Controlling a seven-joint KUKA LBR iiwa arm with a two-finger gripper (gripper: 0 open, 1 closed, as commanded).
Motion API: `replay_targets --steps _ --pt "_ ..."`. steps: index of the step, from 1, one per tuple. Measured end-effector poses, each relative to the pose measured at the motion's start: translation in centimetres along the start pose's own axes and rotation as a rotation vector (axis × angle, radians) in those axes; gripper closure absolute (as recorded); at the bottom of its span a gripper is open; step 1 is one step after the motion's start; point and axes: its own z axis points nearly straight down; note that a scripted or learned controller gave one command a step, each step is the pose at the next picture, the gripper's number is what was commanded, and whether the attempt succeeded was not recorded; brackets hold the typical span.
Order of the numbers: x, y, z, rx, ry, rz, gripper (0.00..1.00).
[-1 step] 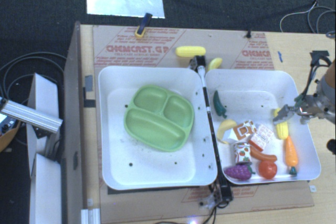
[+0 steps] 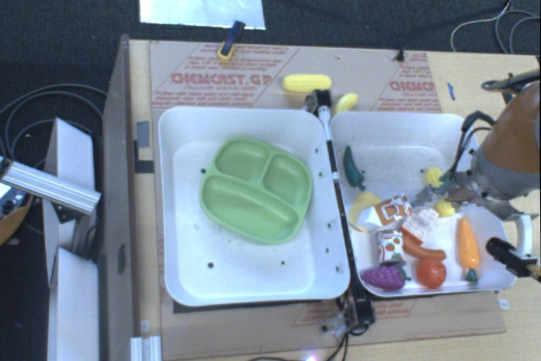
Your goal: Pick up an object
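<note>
1. The gripper [image 2: 441, 197] sits low over the right bin [image 2: 397, 131], at the end of the arm [image 2: 511, 148] that reaches in from the right; it is blurred and half hidden under the wrist, so I cannot tell how it is set, and nothing is visibly held in it.
2. At far left, the left bin [image 2: 182, 182] holds a green divided plate [image 2: 256, 189], lying flat and well apart from the tool.
3. On the divider side of the right bin lies a dark green pepper [image 2: 352, 168], with a pale yellow wedge [image 2: 365, 210] below it.
4. Next comes the crowd: two small printed cartons [image 2: 390, 245], a red sausage [image 2: 422, 250], purple grapes [image 2: 385, 276] and a red tomato [image 2: 430, 273], all close together near the front wall.
5. Beside the tool are a small yellow piece [image 2: 434, 177] and, further right, an orange carrot [image 2: 467, 243] (the carrot lies clear of the pile).
6. Judged from this, the step in hand is the approach: the tool hovers by the cartons, with no pick made yet.
7. The next move calls for settling on one toy, coming down squarely over it and closing, without nudging its neighbours.
</note>
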Motion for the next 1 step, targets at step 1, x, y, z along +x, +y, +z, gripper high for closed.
replay_targets --steps 1 --pt "-0.14 7.33 -1.12 -0.006 -0.008 -0.007 0.00"
